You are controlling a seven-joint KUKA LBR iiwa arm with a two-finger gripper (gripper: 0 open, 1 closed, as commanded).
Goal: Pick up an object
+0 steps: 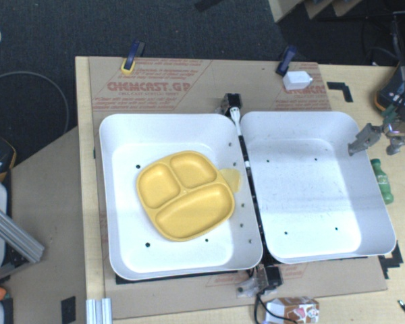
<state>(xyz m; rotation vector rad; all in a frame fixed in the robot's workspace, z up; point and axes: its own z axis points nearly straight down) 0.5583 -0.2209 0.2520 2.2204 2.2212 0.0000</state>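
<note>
**One fixed view, high above the surface**

We look down at a slant from well above the surface (pixel 189 79), far enough to frame both white bins, left (pixel 115 181) and right (pixel 344 181), with dark floor (pixel 88 19) behind.

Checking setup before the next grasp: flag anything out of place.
A green object lies outside the right bin, beside its right rim. The yellow tray sits askew in the left bin.

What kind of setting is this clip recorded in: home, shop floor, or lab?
Most likely a robotics lab bench. Two white bins sit clamped on a cardboard-covered board, a gripper reaches over the right bin's edge, and one yellow divided plate serves as the test item.
</note>
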